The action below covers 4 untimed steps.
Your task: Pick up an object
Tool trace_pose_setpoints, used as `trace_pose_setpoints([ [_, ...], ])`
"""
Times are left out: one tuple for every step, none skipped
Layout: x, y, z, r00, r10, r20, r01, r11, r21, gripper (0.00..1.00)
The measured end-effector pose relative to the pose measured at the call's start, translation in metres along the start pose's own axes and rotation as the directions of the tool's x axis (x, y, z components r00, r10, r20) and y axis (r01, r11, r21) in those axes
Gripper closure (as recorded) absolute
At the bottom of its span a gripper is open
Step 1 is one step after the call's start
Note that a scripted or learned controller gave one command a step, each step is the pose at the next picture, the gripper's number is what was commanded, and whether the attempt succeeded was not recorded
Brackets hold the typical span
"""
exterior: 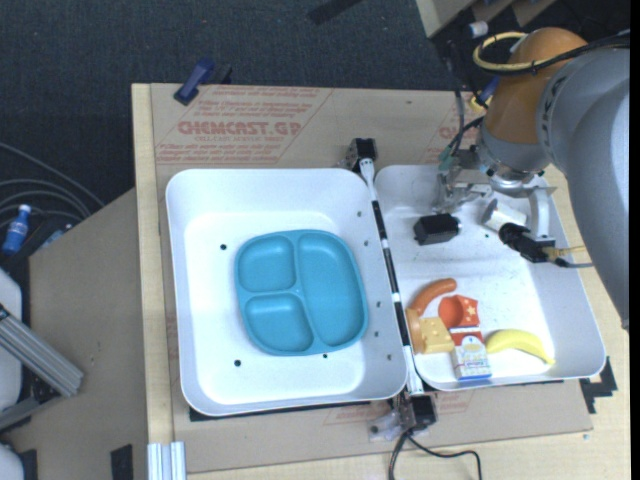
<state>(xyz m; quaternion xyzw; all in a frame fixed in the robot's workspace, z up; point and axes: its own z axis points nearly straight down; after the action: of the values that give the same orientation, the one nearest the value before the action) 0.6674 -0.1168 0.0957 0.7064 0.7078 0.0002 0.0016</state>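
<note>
A small cluster of toy food lies toward the near end of the right white bin (570,298), well short of the gripper (437,228): an orange-red plastic sausage (434,293), a red block with a pale mark (459,312), a yellow wedge-shaped block (431,336), a yellow plastic banana (520,343) and a small white-and-blue carton (472,360). None of them is lifted or touched. The gripper's dark tip hangs over bare bin floor at the far end, with nothing visible in it; whether it is spread or closed cannot be told. Left of the gripper, past the bin divider, a blue sectioned plastic plate (300,291) sits in the left white bin (195,268). Judging by this, the pick has yet to begin: choosing, descending and closing all remain.
</note>
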Motion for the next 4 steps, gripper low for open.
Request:
trace_pose_setpoints([
  [0.000, 0.000, 0.000, 1.000, 0.000, 0.000, 0.000, 1.000, 0.001, 0.00],
  [0.023, -0.001, 0.011, 1.000, 0.001, -0.003, -0.001, 1.000, 0.005, 0.00],
  [0.023, 0.000, 0.000, 1.000, 0.001, -0.001, -0.001, 1.000, 0.003, 1.00],
  [0.023, 0.000, 0.000, 1.000, 0.001, -0.001, -0.001, 1.000, 0.003, 0.00],
])
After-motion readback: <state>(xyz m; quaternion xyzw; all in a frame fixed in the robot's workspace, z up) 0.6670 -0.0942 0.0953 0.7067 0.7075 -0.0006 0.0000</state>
